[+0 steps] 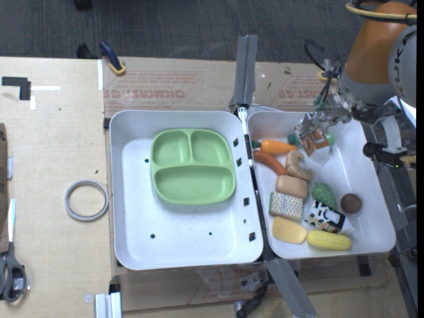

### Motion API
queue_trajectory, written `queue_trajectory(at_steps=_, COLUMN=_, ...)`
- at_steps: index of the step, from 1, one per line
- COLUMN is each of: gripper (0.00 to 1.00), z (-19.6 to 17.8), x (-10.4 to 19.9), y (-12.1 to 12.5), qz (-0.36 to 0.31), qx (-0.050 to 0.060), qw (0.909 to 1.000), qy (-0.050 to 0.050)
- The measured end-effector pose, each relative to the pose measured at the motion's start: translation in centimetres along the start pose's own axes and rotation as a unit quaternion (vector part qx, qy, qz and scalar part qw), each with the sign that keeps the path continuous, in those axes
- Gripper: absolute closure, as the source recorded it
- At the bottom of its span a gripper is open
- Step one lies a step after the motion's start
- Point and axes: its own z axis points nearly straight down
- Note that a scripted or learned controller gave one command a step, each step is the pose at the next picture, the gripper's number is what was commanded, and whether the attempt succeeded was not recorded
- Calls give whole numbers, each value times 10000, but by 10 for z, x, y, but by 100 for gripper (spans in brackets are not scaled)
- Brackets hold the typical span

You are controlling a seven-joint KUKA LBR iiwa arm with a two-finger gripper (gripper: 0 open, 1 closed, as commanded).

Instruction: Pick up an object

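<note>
The right bin (371, 177) holds several toy foods: two orange carrots (277, 146), a tan block (291, 185), a checkered sponge-like piece (286, 206), a green lump (323, 193), a brown ball (351, 203), a black-and-white packet (326, 215), a yellow block (289, 230) and a corn cob (329, 241). My gripper (313, 130) hangs over the bin's far left part, just right of the upper carrot. A small brown-orange item (317, 142) sits right at its tip. I cannot tell whether that item is gripped or lying beneath it.
The left bin (132, 230) holds a green divided plate (193, 164). A grey bar (246, 71) runs up from the gap between the bins. On the bench to the left lie a tape ring (86, 199) and scissors (12, 273). The arm's orange band (374, 42) is at top right.
</note>
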Motion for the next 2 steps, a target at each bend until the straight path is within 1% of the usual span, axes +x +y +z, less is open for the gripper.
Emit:
queue_trajectory(at_steps=1, gripper=100, z=39, x=3, y=23, qz=-210, qx=9, qw=9998, qy=-1)
queue_trajectory(at_steps=2, gripper=100, z=-2, x=60, y=-1, qz=-20, qx=9, qw=10000, qy=4)
